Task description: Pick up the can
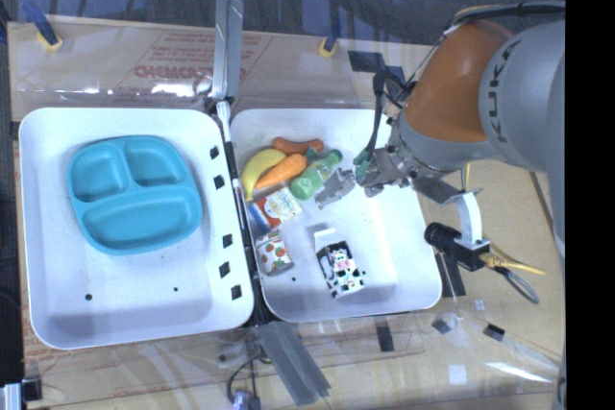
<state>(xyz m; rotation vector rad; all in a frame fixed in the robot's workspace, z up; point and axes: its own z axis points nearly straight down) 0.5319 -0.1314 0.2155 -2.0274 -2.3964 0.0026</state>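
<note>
One green, shiny cylinder (pixel 315 176), which I take to be the can, lies on its side just right of the orange plastic carrot (pixel 282 172), inside the right shallow white bin (pixel 423 293). It rests among the other toys and is not lifted. The grey two-finger gripper (pixel 338 188) is low, right of the carrot and at the can's far end, perhaps touching it; I cannot tell if it is wide or narrow, or if it grips anything. So I judge the approach as nearly done, while the grasp and the lift remain. Left of the carrot lies a yellow plastic banana (pixel 256 170).
</note>
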